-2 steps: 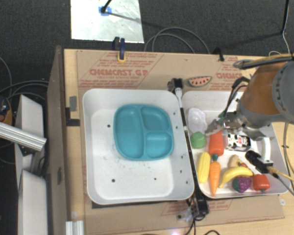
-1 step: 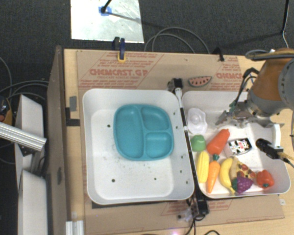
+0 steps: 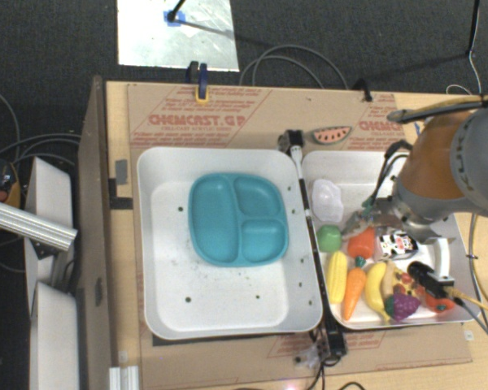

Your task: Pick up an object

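Far to the left of the claw [image 3: 372, 218], the left bin [image 3: 167, 299] carries a teal divided plate [image 3: 237, 219] lying flat at its middle, well apart from the work and likely just a bystander in this pick. Nearer in, across the divider, the right bin [image 3: 350, 165] holds the candidates, all crowded into its near half: a clear cup [image 3: 326, 199] above a green ball [image 3: 330, 238], both just left of the claw; a corn cob [image 3: 337, 276], a carrot [image 3: 354, 291] and a banana [image 3: 377, 287] below it; purple grapes [image 3: 404, 305] lower right. An orange toy [image 3: 361, 244] sits just under the claw, so it seems the likeliest target. Whether the claw is clenched or released I cannot tell, since the wrist hides it
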`<state>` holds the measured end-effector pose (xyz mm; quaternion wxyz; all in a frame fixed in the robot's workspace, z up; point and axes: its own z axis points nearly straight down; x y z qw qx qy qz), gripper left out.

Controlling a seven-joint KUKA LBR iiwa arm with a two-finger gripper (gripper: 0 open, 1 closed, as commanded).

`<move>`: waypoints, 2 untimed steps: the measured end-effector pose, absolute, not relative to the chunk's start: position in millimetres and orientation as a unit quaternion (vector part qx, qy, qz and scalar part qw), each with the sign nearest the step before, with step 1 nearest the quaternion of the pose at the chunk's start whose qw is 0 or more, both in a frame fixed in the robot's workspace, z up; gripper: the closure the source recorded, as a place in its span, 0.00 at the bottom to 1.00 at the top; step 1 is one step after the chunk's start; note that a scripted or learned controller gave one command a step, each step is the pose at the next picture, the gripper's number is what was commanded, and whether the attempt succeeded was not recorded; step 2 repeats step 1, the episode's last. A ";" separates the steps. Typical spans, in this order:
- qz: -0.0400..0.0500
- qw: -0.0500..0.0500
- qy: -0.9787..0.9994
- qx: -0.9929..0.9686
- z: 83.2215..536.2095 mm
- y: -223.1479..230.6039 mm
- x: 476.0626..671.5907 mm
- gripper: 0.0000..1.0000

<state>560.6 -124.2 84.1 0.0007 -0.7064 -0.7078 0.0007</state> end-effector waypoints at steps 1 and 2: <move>-0.001 -0.001 -0.708 -0.706 95.1 -125.6 563.7 1.00; -0.001 -0.001 -0.708 -0.706 95.1 -125.6 563.7 1.00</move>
